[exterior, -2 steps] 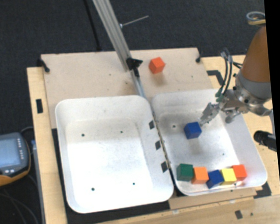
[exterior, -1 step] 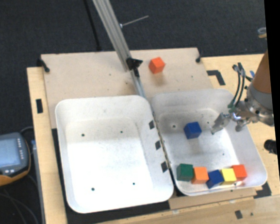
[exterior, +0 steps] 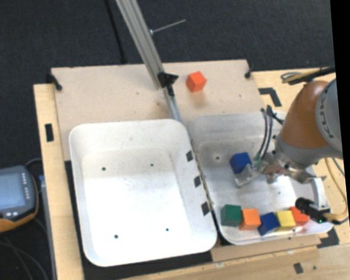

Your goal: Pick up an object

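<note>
The two-finger gripper [exterior: 246, 176] sits low in the right-hand shallow white bin [exterior: 214, 133], at the end of the grey arm with its orange band [exterior: 301, 122]. The fingers are small and blurred against the bin floor, so it cannot be determined whether they are spread or closed. A blue cube [exterior: 240, 161] lies just beside the gripper, on its upper side; contact between the two cannot be confirmed. The wrist housing covers part of the bin floor to the right of the gripper.

Along the near wall of the same bin lies a row of blocks: a green cube [exterior: 231, 214], an orange cube [exterior: 250, 218], a second blue block [exterior: 268, 222], a yellow cube [exterior: 285, 219] and a red-orange block [exterior: 299, 215], the last partly masked by a black fitting.

The left-hand shallow white bin [exterior: 80, 175] adjoins the right one. Both rest on a pale wooden bench [exterior: 97, 82]. A loose orange cube [exterior: 196, 81] sits on the bench beyond the bins, near a slanted aluminium rail [exterior: 139, 33]. The floor is dark carpet [exterior: 32, 33]. A handheld control pendant with a screen [exterior: 8, 196] is cut off at the left edge.
</note>
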Action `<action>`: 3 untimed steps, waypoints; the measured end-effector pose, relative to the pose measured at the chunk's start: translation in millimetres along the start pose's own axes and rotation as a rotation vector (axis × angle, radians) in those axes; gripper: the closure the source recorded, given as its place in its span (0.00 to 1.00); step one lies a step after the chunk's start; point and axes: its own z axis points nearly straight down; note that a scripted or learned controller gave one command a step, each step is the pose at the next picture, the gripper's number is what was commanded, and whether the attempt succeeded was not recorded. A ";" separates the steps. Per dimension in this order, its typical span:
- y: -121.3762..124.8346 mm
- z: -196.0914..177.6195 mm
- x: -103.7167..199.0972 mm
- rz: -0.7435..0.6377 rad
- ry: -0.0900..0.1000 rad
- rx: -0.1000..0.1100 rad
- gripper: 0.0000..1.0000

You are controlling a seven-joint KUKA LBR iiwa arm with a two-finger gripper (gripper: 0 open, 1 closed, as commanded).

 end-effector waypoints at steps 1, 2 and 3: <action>57.9 -1.6 -18.5 -0.003 0.000 -0.003 0.00; 68.0 -1.3 -10.1 -0.003 0.002 0.000 0.00; 29.1 -1.1 -21.5 0.003 0.001 0.003 0.00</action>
